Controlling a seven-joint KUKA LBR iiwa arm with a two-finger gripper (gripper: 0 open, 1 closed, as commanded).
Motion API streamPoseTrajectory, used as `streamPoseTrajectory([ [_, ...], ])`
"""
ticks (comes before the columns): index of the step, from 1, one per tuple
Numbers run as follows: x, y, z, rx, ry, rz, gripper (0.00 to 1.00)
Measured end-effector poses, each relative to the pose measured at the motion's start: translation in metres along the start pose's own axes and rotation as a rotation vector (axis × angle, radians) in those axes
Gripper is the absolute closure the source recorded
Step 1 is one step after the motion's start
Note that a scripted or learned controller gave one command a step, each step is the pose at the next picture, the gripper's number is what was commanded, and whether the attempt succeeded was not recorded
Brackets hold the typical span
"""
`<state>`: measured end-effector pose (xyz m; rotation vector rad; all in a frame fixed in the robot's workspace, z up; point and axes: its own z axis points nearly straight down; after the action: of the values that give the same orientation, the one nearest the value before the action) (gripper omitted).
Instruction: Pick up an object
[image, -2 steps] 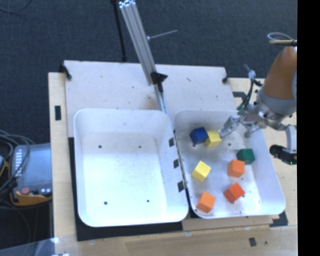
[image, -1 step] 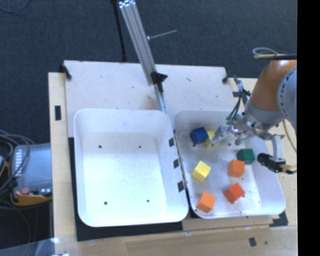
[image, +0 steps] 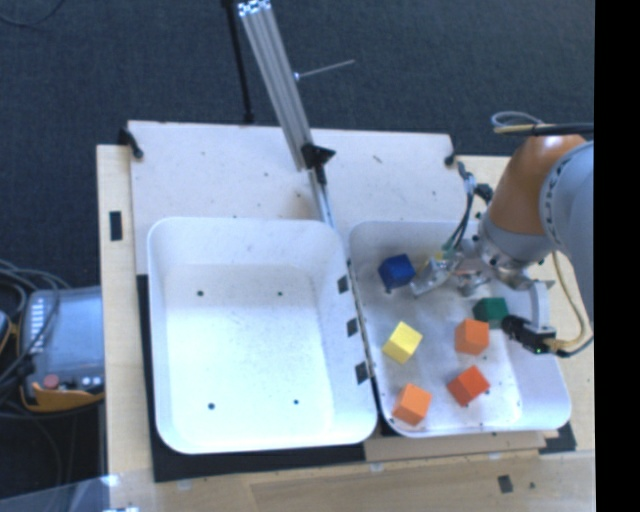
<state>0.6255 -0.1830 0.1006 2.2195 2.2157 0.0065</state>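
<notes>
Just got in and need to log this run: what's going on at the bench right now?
A grey robot arm reaches in from the right, its gripper low over the right-hand bin, close beside a blue block. Nothing shows between its fingers. In that bin lie also a yellow block, a green block and three orange blocks.

Green block (image: 490, 310) partly hidden under end effector (image: 440, 275); finger state unclear.
</notes>
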Motion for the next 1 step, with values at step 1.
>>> streamPoseTrajectory([
  [1, -0.0013, 0.0003, -0.0107, -0.002, -0.001, 0.003, 1.00],
])
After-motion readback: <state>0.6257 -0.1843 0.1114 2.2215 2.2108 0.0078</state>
